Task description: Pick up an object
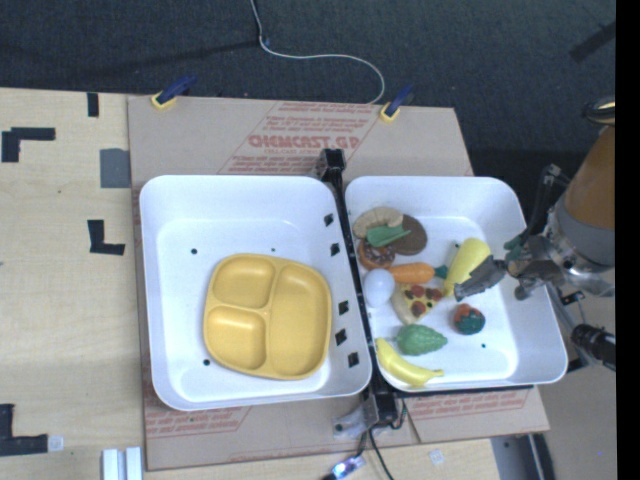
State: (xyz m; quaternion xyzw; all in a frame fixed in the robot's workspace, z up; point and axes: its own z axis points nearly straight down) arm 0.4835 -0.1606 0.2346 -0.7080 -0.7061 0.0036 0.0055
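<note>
The right bin (500,200) holds several toy foods. Among them are a yellow corn cob (464,259), an orange carrot (412,273), a white egg (378,287) and a pizza slice (416,301). A red and green fruit (468,319), a green leafy piece (420,340), a banana (404,368) and a brown round piece with green on top (393,233) lie there too. My gripper (490,294) hangs over the right side of this bin, just above the red fruit and beside the corn. Its fingers stand open with nothing between them.
The left bin (165,208) holds a yellow divided plate (268,314). A black divider (345,258) runs between the bins. The grey arm with its orange band (592,193) comes in over the right bin's right wall. A white cable (320,56) lies behind the bins.
</note>
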